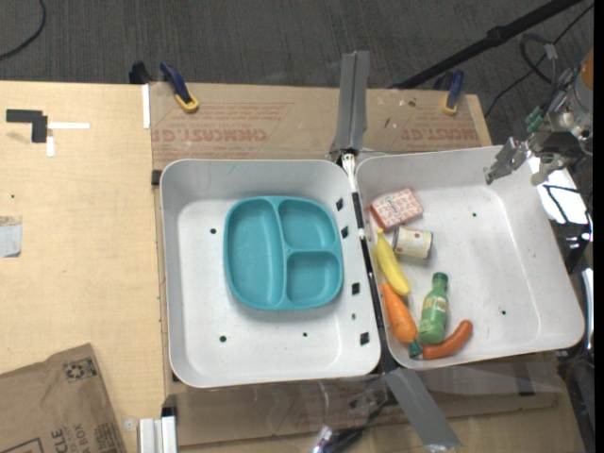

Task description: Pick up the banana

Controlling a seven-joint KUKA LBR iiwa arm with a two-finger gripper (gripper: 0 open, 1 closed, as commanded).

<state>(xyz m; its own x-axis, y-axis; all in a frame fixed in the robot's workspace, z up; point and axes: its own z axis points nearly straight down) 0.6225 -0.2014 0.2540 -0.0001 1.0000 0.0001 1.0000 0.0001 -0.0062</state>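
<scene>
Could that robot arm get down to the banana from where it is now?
Probably yes. The banana lies uncovered, nothing on top, though a carrot and small can crowd it. The gripper is at the bin's far edge.

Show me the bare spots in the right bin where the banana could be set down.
In the right bin, bare floor runs from the green bottle and sausage across to the right wall. It is crowded along the left wall: box, cup, banana, carrot.
</scene>
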